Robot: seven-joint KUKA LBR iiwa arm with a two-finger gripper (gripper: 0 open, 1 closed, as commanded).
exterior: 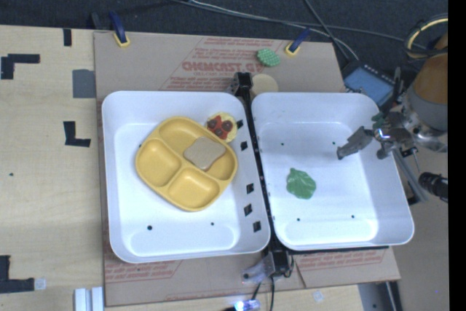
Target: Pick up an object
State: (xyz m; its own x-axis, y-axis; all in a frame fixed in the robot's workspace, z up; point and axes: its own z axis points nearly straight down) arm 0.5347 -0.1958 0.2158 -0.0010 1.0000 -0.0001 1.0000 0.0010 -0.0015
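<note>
In the left bin (124, 229) lies a yellow divided plate (186, 164), tilted, with a beige slice of toast (204, 152) on it. A small dark red berry cluster (221, 127) touches the plate's upper right edge. In the right bin (328, 233) lies a green leafy piece (301, 183), alone near the middle. The gripper (349, 148) hovers above this bin's right part, apart from the green piece; whether its jaws are released or clenched I cannot tell
</note>
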